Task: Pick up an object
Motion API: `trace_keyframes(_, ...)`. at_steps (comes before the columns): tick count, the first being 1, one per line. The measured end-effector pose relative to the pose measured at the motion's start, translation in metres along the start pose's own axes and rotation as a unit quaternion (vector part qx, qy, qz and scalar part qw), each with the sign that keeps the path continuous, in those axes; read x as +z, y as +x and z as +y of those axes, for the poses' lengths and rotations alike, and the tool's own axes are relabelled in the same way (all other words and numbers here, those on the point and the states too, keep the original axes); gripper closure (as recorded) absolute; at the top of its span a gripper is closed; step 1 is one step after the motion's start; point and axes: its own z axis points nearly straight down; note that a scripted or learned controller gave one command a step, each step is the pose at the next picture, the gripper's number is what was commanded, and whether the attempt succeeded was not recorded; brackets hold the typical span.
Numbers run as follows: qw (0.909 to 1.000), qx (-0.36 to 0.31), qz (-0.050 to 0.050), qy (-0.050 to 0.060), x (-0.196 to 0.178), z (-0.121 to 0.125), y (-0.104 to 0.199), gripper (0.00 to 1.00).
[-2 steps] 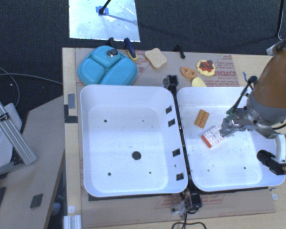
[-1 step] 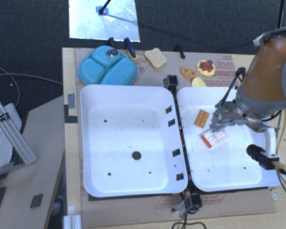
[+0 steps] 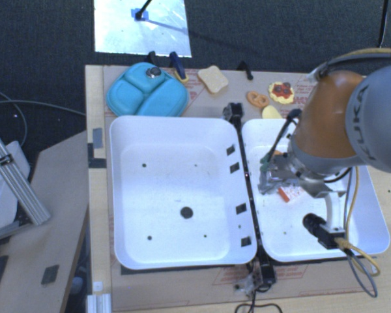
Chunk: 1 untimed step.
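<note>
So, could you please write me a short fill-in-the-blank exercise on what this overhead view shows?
1. The gripper hangs over the ____ bin.
2. The divided plate behind the left bin is coloured ____.
3. The toast slice lies to the ____ of that plate.
4. A small object by the gripper is coloured ____.

Missing words: right; blue; right; orange

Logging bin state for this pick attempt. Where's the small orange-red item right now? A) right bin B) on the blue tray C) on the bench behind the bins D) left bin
A: the orange-red item lies on the right bin's floor, just beside the gripper.
</note>
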Motion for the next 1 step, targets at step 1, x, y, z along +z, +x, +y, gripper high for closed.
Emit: trace_keyframes(1,1.0000,0.008,-0.003,-0.003,-0.0282,-0.0259,-0.0897,1.00)
